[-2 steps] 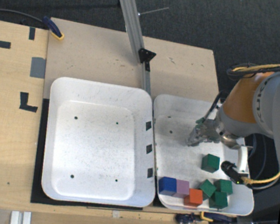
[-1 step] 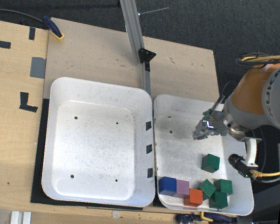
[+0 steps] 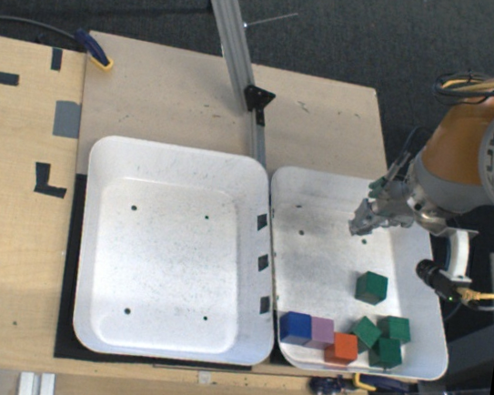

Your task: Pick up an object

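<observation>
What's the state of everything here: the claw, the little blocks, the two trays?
Two-finger gripper: above right bin's far part, holding nothing visible.
Lone green wooden cube: resting mid-bin, apart from the others.
Blue cube, purple cube, orange cube: clustered along near wall.
Right white bin: holds all blocks.

No readable text, labels or numbers.

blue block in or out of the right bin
In: the blue block lies inside the right bin, at its near-left corner beside the purple block.
</observation>
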You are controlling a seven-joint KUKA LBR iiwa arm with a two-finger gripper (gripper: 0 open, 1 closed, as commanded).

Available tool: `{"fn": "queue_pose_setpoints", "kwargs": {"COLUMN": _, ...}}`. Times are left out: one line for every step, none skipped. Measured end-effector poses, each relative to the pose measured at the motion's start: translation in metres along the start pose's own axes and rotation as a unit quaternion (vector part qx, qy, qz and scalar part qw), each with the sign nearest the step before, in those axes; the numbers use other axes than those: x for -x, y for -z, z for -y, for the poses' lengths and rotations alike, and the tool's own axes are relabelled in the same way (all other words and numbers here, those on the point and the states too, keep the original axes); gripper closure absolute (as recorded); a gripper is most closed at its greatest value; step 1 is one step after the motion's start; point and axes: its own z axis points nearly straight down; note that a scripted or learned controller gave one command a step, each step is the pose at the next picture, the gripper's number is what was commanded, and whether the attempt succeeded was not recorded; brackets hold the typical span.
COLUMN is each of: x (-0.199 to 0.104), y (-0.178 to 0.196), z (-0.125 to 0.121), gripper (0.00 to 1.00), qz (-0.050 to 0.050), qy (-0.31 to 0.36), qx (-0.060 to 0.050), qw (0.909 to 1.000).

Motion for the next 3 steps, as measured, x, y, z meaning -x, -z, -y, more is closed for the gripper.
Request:
{"fn": "queue_pose_setpoints", "kwargs": {"x": 0.0, "y": 0.018, "z": -0.001, "gripper": 1.0, "qz": 0.0, "qy": 0.0, "qx": -0.001, "qw": 1.0}}
{"fn": "queue_pose_setpoints", "kwargs": {"x": -0.052, "y": 0.011, "z": -0.012, "gripper": 1.0, "qz": -0.001, "qy": 0.002, "qx": -0.002, "qw": 1.0}}
{"fn": "queue_pose_setpoints", "kwargs": {"x": -0.113, "y": 0.023, "z": -0.028, "gripper": 1.0, "qz": -0.001, "qy": 0.003, "qx": -0.001, "qw": 1.0}}
